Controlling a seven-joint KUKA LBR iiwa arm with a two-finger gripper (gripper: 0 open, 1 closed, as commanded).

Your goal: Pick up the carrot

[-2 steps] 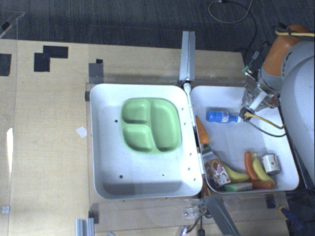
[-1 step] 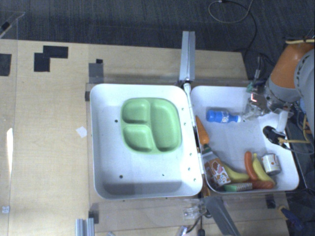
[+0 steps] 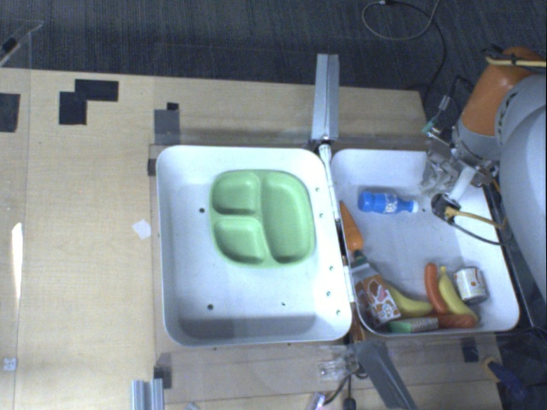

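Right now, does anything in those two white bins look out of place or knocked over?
Mostly tidy. The carrot lies jammed along the right bin's left wall, by the divider. The blue bottle lies on its side near the gripper.

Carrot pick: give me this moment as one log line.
carrot: right bin, against left wall | gripper: beside blue bottle, away from carrot | grasp: none

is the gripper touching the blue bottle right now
Cannot tell. In the camera view the gripper sits right at the blue bottle's cap end, with no clear gap or contact.
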